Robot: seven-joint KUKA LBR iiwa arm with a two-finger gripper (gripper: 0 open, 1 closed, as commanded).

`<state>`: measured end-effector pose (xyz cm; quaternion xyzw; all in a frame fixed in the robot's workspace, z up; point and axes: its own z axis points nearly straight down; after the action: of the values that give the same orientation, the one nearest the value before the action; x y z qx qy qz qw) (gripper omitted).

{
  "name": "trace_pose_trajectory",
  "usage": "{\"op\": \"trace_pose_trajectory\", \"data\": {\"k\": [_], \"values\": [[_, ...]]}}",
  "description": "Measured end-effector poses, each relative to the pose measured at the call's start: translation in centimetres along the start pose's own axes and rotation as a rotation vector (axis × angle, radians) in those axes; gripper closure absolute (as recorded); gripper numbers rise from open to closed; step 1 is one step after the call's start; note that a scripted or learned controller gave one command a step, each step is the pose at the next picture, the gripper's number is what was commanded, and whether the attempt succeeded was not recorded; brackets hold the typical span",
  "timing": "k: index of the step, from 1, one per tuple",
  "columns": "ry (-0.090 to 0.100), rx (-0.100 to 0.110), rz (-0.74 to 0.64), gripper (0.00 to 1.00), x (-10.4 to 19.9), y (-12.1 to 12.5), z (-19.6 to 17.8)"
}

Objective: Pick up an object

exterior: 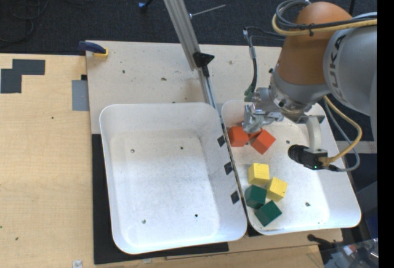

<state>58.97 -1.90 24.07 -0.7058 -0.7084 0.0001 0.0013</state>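
Reaching into the right bin [345, 214] from the right, the arm has its gripper [253, 126] low over the bin's far left corner, just above two orange blocks. Whether the fingers are wide or narrow cannot be told; the wrist and metal hardware crowd that spot.

Progress, judged from this view: approach stage at most. Nothing shows between the fingers, nothing is lifted. Closing on a block and raising it are both left to do.

Likely target: the left orange block [237, 135], by the bin's left wall, or the right orange block [263, 141], tilted and touching or nearly touching it. Gripper sits right at their top edges; contact cannot be confirmed.

Right bin contents:
- two orange blocks, far left corner
- one yellow block [259, 173] near the middle of the left wall, another yellow block [276, 188] just beside it
- one green block [255, 196] and another green block [268, 213], near left corner, bunched against the yellows

Left bin [123, 131]: white floor with a few dark specks, no blocks.

A black cable fitting [306, 156] hangs over the right bin's middle.
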Motion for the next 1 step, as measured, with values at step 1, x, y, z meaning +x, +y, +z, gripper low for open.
{"op": "trace_pose_trajectory", "data": {"k": [1], "values": [[0.0,0.0,-0.001,1.0,5.05,0.0,-0.11]]}}
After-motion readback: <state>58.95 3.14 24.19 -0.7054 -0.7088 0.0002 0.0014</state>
